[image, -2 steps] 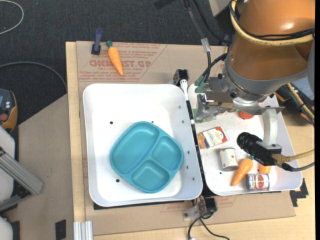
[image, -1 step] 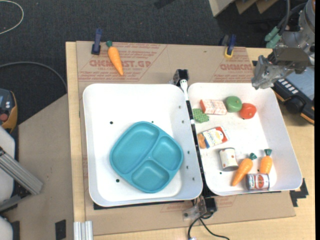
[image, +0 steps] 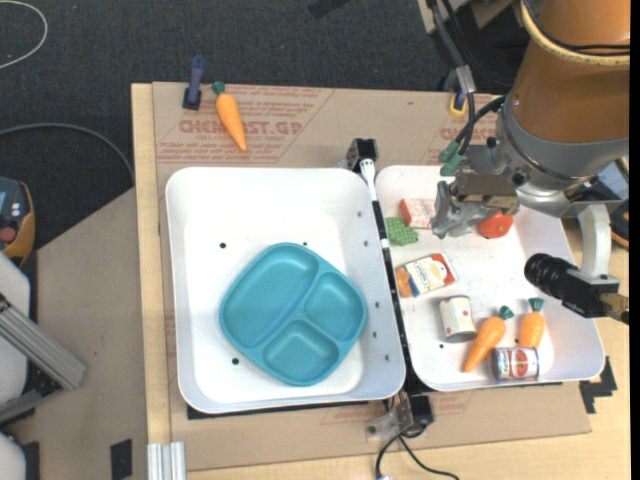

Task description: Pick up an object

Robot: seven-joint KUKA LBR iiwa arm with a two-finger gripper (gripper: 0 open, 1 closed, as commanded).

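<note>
My gripper (image: 447, 224) hangs over the upper middle of the right bin (image: 570, 363), fingers pointing down, with nothing seen between them. Just left of it lies a small red and white packet (image: 415, 211), with a green piece (image: 400, 232) below that. A red tomato-like item (image: 495, 226) sits right beside the gripper on its right. Lower in the bin lie an orange and white pouch (image: 425, 274), a small white can (image: 457, 318), two toy carrots (image: 485, 338) (image: 532, 326) and a red can (image: 516, 364).
The left bin (image: 190, 268) holds a teal divided plate (image: 293, 312). Another toy carrot (image: 231, 118) lies on the cardboard behind the left bin, beside a blue clamp (image: 192, 84). A black fixture (image: 565, 281) sticks in over the right bin's right side.
</note>
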